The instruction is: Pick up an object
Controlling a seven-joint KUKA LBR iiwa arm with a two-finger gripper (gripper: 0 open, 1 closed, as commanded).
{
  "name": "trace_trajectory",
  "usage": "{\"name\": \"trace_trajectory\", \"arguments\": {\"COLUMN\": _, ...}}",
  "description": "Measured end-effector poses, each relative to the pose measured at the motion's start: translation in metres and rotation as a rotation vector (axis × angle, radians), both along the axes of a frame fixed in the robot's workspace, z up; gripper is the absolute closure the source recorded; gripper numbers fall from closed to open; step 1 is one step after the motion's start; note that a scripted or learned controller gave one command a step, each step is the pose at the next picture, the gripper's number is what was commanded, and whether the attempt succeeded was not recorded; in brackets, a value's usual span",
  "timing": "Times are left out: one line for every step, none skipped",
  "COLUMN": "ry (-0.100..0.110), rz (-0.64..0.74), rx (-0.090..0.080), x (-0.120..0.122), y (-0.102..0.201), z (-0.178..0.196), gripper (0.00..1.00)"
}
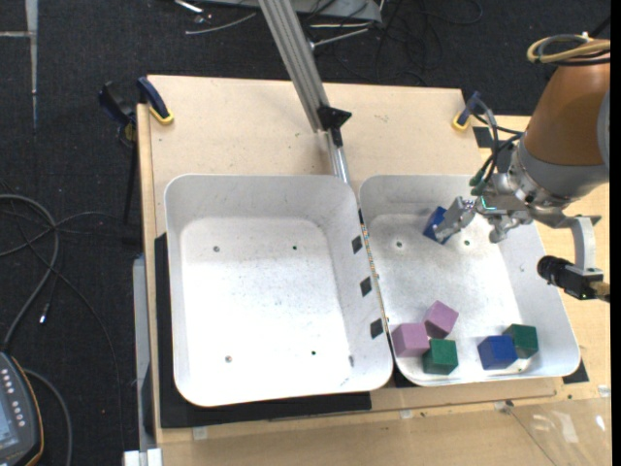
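Observation:
My gripper (482,219) hangs over the back part of the right bin (543,260), under the grey wrist and orange band. Its two fingers (462,212) stand apart, with nothing between them. A small blue block (436,224) lies just left of the left finger, touching or nearly touching its outer side. Along the bin's front lie two purple blocks (441,316) (409,338), a dark green block (441,355), a second blue block (497,350) and another green block (524,338).
The left bin (194,260) adjoins the right one along a shared ridge (364,260). A metal pole (301,61) slants down to the bins' back edge. Clamps (155,105) (469,110) sit on the bench's back corners. A black fitting (568,275) overhangs the right rim.

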State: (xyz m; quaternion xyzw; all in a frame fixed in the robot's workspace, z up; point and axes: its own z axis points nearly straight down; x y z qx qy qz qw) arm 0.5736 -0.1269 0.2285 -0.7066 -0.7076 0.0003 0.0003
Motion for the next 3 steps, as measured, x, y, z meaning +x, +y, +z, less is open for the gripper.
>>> {"name": "trace_trajectory", "arguments": {"ry": 0.005, "rz": 0.002, "rx": 0.0, "x": 0.046, "y": -0.002, "z": -0.109, "gripper": 0.0}}
{"name": "trace_trajectory", "arguments": {"ry": -0.005, "rz": 0.002, "rx": -0.002, "x": 0.096, "y": 0.001, "z": -0.133, "gripper": 0.0}}
{"name": "trace_trajectory", "arguments": {"ry": -0.003, "rz": 0.003, "rx": -0.002, "x": 0.095, "y": 0.001, "z": -0.123, "gripper": 1.0}}
